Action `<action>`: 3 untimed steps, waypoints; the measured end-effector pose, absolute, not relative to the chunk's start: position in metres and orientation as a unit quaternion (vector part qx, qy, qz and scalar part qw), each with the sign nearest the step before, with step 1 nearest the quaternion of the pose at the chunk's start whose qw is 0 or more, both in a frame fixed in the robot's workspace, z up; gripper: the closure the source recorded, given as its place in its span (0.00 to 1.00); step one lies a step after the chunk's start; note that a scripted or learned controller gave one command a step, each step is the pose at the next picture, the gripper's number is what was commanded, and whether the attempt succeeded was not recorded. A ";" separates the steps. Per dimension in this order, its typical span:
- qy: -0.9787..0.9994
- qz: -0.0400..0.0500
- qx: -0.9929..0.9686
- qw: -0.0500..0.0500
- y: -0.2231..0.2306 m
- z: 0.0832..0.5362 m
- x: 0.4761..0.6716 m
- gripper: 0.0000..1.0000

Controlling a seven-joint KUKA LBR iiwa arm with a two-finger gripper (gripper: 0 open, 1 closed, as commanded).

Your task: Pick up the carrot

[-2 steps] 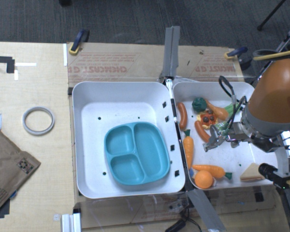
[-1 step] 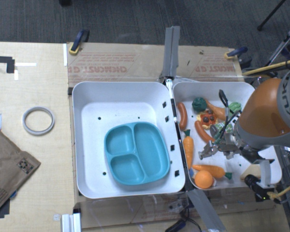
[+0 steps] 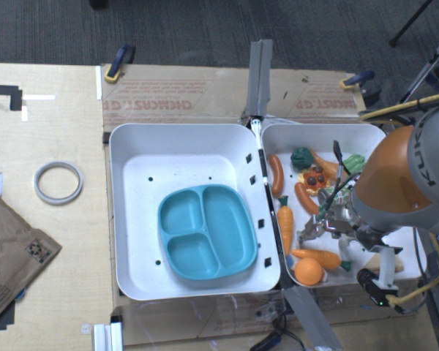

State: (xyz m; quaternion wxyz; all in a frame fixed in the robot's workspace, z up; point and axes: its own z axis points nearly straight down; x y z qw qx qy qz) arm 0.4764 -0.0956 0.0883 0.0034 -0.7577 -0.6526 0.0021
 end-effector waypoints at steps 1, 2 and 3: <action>-0.612 0.002 -0.791 0.002 -0.092 0.089 0.477 0.00; -0.599 0.001 -0.801 0.002 -0.094 0.089 0.477 0.00; -0.577 0.001 -0.817 0.001 -0.093 0.089 0.477 0.00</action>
